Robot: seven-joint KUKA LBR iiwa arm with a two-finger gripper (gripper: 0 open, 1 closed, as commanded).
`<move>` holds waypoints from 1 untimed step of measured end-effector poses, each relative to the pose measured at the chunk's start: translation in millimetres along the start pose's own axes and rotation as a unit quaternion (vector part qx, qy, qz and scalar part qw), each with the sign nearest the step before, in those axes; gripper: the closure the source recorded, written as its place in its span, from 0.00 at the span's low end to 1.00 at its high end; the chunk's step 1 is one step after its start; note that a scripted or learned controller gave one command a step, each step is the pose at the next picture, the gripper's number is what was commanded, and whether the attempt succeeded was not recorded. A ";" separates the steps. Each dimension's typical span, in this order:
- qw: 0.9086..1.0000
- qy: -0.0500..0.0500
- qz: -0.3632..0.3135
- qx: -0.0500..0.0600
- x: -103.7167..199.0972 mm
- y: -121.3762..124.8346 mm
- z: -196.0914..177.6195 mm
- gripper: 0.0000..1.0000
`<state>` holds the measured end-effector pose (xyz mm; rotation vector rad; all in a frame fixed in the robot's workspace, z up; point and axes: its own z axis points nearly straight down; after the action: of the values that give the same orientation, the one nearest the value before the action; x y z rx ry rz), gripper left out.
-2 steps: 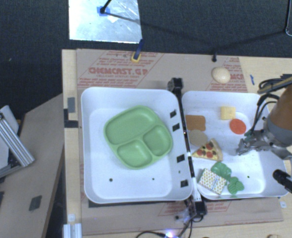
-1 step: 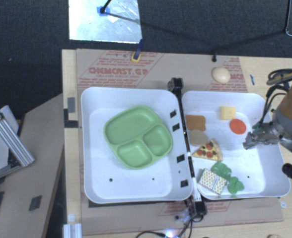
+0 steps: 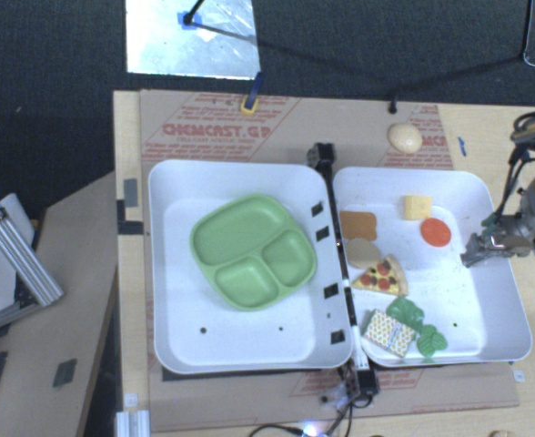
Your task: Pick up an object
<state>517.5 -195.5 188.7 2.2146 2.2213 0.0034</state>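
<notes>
hovering at right rim of right bin [image 3: 499,244], my claw [image 3: 475,253] low, holding nothing visible; cannot tell if shut. nothing picked yet. orange disc [image 3: 436,232] nearest, yellow block [image 3: 418,208] and pizza slice [image 3: 383,278] beyond. descent, grasp, lift all left.
</notes>
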 end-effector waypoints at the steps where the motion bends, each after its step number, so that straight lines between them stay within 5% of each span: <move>1: 1.000 0.000 -0.001 0.000 -0.6 1.6 -38.2 1.00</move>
<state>519.0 -196.0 226.9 2.2129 2.2225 0.0037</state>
